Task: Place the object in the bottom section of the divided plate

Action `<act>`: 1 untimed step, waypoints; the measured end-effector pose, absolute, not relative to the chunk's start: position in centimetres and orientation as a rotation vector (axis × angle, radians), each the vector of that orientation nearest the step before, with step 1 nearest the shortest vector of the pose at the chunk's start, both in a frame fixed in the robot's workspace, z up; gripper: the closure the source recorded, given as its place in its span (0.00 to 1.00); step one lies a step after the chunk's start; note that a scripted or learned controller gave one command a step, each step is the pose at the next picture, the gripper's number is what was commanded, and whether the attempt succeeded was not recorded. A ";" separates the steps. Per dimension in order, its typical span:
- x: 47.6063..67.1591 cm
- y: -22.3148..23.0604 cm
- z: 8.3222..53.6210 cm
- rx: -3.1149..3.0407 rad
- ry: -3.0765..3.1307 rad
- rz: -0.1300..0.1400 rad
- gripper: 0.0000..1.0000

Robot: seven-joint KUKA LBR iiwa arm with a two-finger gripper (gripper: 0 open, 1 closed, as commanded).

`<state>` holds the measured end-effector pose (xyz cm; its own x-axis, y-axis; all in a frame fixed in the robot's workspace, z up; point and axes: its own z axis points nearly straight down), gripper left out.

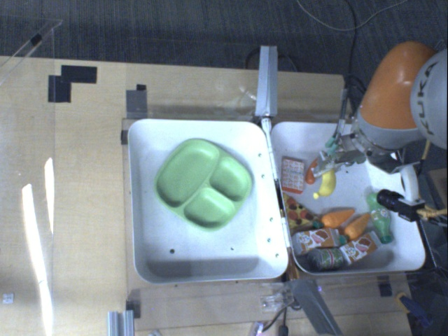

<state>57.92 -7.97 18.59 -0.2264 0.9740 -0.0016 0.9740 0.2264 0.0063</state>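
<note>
Arm is seen reaching in from upper right of frame, orange band up top, wrist angled down-left over the right bin (417, 257). Gripper (323, 168) is positioned just above a yellow banana-like object (325, 184); finger spread cannot be told. Green divided plate (203, 181) is seen centred in the left bin (143, 257), sections bare.

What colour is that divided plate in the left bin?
Light green, the divided plate is plain with no pattern, seen clearly in the camera view.
</note>
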 end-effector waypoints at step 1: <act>67.0 -11.9 18.6 2.101 2.328 0.006 1.00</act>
<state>67.04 -11.85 18.61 -0.1024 0.9947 -0.0016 0.9947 0.1024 0.0064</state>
